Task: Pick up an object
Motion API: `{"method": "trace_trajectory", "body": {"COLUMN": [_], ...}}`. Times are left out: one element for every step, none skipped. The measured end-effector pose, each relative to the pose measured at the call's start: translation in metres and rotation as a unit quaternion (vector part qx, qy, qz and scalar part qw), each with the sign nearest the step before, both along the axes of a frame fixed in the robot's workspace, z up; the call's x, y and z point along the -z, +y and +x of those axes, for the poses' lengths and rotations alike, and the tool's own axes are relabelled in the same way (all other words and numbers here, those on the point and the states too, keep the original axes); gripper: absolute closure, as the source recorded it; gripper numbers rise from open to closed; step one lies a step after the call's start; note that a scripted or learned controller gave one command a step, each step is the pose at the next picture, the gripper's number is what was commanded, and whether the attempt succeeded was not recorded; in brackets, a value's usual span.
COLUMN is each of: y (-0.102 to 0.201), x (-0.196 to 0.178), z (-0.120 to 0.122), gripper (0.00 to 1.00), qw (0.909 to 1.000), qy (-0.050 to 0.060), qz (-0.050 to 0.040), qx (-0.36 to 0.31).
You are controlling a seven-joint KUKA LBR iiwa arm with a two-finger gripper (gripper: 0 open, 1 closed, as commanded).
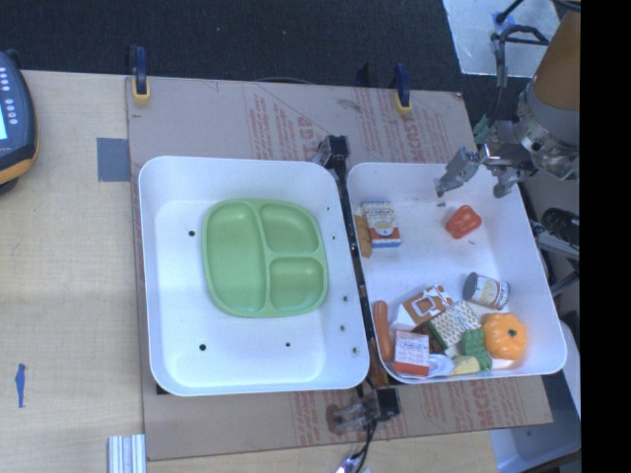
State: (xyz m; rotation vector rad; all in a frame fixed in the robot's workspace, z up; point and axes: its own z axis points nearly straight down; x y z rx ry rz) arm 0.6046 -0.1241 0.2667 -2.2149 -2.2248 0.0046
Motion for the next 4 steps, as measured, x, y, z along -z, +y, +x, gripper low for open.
{"method": "trace_trajectory", "body": {"y": [-0.087,-0.087,-0.088,-0.047], "x": [0.074,0.181,0.174,0.175], "z": [0.031,0.006,0.054,0.027], "gripper": [0.0,0.0,0.0,0.0], "qw": [1.0,1.0,1.0,1.0], "qy": [-0.001,0.005,-0.003,0.002], "qz": [-0.0023,0.001,-0.0004,0.0002], "qx": [0.002,0.0,0.0,-0.001]}}
